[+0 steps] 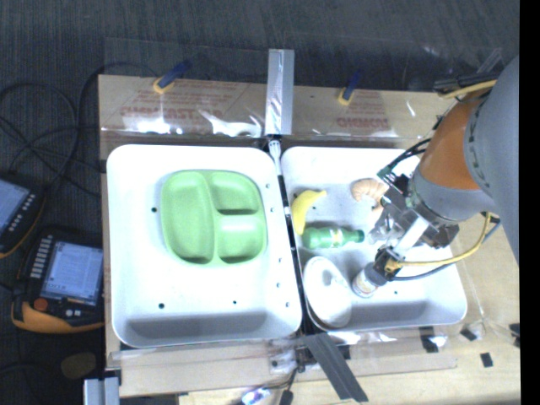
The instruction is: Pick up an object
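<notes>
Hovering over the right bin, gripper just beside green bottle

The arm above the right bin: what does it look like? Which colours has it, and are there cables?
The arm is thick, rounded and grey, with a broad orange band above the wrist. Below the band it narrows to a grey metallic gripper. A thin yellow cable loops from the gripper out to the right.
</notes>
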Controlling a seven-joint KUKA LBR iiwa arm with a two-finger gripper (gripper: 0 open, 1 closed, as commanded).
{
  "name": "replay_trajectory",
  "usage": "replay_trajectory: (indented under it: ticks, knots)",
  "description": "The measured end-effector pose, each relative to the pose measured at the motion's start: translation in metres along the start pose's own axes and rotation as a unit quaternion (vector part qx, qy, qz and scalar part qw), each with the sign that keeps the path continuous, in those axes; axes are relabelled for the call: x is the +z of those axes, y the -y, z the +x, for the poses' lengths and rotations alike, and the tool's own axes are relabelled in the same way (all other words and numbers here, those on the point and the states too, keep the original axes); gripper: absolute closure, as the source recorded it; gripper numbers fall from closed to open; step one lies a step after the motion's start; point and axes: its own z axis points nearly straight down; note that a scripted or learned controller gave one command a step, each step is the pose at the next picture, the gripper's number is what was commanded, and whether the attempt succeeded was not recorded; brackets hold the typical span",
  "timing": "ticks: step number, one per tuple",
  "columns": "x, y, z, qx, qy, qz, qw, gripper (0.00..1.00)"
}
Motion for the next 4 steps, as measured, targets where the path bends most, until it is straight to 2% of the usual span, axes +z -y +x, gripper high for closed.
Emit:
replay_trajectory:
  ticks: [1,2,4]
  knots:
    - [0.016,-0.016,-0.001,0.103,0.001,0.000,0.9946,1.00]
    - [0.045,-0.041,0.000,0.174,0.000,0.000,0.9848,1.00]
    - [0.030,-0.040,-0.001,0.172,0.006,0.002,0.9851,1.00]
